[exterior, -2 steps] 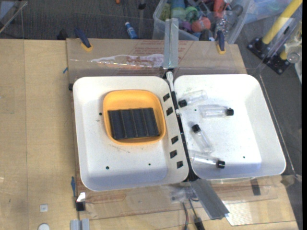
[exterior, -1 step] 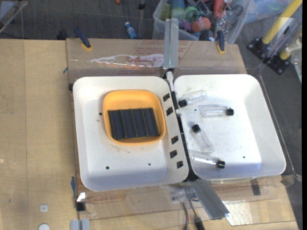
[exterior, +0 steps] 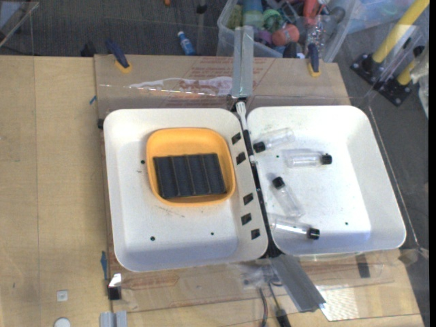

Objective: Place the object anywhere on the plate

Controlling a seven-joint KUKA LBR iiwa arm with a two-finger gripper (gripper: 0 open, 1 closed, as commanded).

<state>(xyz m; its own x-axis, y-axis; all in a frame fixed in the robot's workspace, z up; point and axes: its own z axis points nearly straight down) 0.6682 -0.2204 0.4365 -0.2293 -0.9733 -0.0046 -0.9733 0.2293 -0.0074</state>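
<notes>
The black ribbed block (exterior: pixel 189 176) lies flat on the orange plate (exterior: pixel 158 148) in the left bin (exterior: pixel 129 240), so the job looks done, while 4 clear black-capped tubes (exterior: pixel 302 159) lie in the right bin (exterior: pixel 357 196).

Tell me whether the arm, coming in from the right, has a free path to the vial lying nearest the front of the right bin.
Probably yes: the vial lies apart from the others, with nothing over it in the right bin.

left bin (exterior: pixel 129 244): orange plate (exterior: pixel 189 139) bearing black ridged block (exterior: pixel 189 176) | right bin (exterior: pixel 368 182): four clear vials (exterior: pixel 303 159)
</notes>
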